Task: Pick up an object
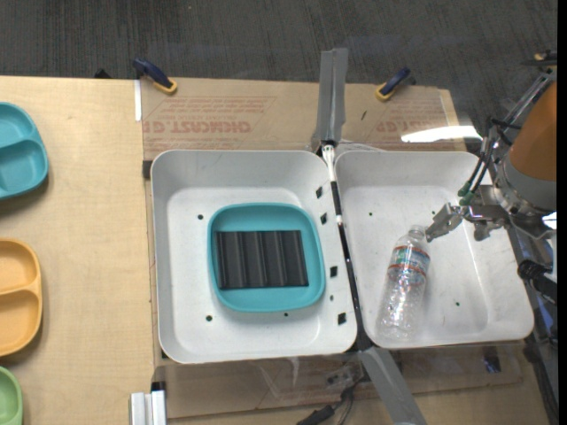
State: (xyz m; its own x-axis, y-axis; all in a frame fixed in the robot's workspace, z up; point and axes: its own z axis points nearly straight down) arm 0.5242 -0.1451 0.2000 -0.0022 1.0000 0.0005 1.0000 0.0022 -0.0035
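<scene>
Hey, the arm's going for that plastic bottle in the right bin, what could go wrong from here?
1. The clear plastic bottle lies on its side in the right bin; being round, it may roll away when touched.
2. The gripper sits by the bottle's cap end, so a grasp there may catch only the narrow neck and let the body swing or slip.
3. The bottle looks crumpled and thin, so it may buckle and squirt free.

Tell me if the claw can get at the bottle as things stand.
Probably yes. The bottle lies on its side in the right bin, with bare floor around it. The claw hangs just beside its cap end, with nothing between them.
</scene>
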